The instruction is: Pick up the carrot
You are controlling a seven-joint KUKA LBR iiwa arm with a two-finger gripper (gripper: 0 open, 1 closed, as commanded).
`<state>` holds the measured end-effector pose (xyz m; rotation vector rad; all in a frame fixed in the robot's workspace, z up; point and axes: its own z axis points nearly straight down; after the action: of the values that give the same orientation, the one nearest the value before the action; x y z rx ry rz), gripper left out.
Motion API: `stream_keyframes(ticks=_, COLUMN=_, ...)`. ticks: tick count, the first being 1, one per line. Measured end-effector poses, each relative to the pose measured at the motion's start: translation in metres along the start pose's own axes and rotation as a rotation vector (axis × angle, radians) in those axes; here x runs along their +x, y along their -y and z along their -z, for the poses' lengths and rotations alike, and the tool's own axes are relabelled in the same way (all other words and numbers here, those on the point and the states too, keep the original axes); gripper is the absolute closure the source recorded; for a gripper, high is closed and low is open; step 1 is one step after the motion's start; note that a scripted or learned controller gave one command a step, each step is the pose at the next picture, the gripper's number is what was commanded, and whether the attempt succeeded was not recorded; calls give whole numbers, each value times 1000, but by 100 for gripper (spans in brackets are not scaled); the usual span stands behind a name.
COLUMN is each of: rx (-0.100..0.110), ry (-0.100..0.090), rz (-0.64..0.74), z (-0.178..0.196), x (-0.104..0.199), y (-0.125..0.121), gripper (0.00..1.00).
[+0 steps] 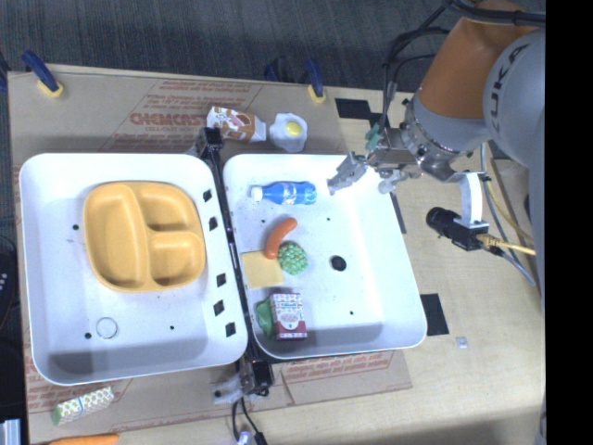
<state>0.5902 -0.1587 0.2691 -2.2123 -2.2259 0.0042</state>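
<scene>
Camera view, from above at a slant.

Carrot (280, 235): one, orange-red, short and rounded, lying at a tilt near the middle of the right bin (394, 276), touching a green bumpy ball (293, 259) at its lower end.

Gripper (363, 176): one, on the grey arm (482, 91) with the orange band, over the upper right part of the right bin. Fingers parted, nothing between them, well apart from the carrot.

Right bin, further contents: one blue bottle (283, 193), one yellow flat slice (261, 269), one small red carton (288, 314) beside a green piece, one dark round spot (338, 264).

Left bin (56, 341): one yellow divided tray (144, 234).

Bench outside the bins: one brown-and-white packet (231, 123) and one white-and-yellow egg-like item (289, 131) above the bins; one patterned wrapper (83, 404) at lower left.
</scene>
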Motion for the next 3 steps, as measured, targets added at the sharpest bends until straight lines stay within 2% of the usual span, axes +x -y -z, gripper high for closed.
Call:
stream_keyframes(ticks=1, rx=3, ry=0, rz=79, z=-143, x=32, y=-3, gripper=0)
stream_keyframes(ticks=2, rx=-1, ry=-1, rz=50, z=-77, x=104, y=52, gripper=0)
stream_keyframes(ticks=3, rx=5, ry=-2, rz=-465, z=-79, x=128, y=74, gripper=0)
